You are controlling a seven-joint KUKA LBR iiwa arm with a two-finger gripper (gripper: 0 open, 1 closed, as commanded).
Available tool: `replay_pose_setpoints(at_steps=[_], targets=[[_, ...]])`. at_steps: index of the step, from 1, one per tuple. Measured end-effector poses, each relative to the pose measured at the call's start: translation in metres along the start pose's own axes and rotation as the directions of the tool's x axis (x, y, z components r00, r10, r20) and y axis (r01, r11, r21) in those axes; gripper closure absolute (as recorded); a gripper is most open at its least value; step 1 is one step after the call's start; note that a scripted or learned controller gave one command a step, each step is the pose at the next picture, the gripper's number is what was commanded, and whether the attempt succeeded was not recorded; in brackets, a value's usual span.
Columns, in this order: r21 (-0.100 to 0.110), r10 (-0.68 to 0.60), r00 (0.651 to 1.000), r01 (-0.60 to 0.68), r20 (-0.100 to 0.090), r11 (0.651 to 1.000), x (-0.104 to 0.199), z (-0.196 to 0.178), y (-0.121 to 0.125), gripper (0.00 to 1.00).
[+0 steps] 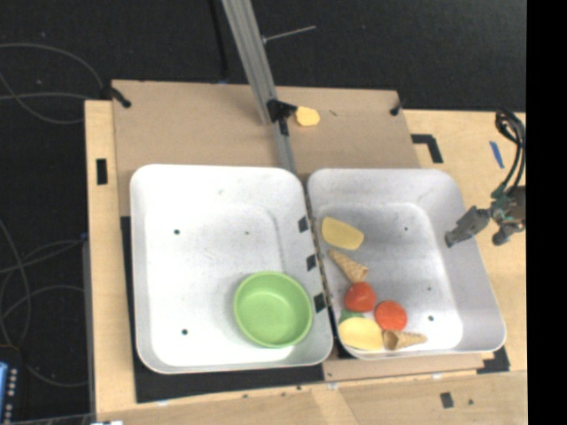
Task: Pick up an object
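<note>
the gripper (pixel 483 226) sits at the right bin's (pixel 443 193) right rim, cut off and too small to tell how it stands. objects crowd that bin's near-left corner: yellow piece (pixel 342 233), cone (pixel 349 266), red balls (pixel 359 297). the green bowl (pixel 272 308) lies in the left bin (pixel 177 202).

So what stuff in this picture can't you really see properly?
- The tool: dark and small at the right bin's rim, and the arm behind it is cut off by the camera view's right edge.
- The yellow piece on the board behind the bins: too small to name.
- The cone in the right bin's near corner: partly tucked under the orange ball.
</note>
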State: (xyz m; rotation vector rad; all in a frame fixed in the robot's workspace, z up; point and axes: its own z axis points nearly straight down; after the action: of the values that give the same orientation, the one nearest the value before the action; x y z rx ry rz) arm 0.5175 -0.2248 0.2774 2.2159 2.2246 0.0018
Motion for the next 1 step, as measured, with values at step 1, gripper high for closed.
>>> replay_pose_setpoints(at_steps=[1], targets=[[0.000, 0.000, 1.000, 0.000, 0.000, 1.000, 0.0002, 0.0000, 0.0001, 0.00]])
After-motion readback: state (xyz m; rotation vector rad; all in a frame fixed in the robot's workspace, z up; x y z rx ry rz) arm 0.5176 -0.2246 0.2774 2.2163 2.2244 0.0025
